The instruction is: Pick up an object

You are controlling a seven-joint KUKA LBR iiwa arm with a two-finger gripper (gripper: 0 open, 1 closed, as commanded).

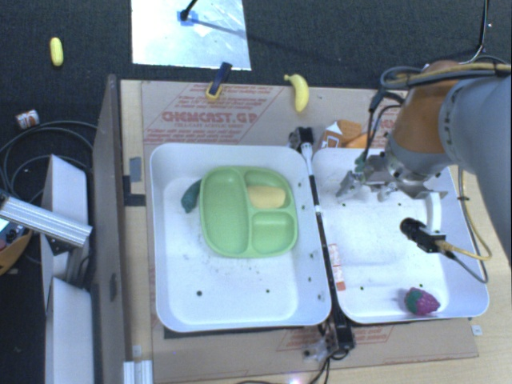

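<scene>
The left bin (176, 294), well left of the pincer (352, 181), holds a smooth green divided plate (244, 214) carrying a yellow lump (268, 196). The right bin (376, 302) holds a bumpy pink-green strawberry (421, 301), below the pincer. The arm (452, 122) bends down; pincer state cannot be told.

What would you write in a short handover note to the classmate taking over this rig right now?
Gripper: low over the upper left part of the right bin, nothing seen in it; finger state unclear.
Things: pink and green toy in the right bin's lower right corner; green divided plate in the left bin with a yellow item in one compartment; a dark green item beside the plate's left edge.
Done: nothing lifted.
Left: grasp and raise one object.
</scene>
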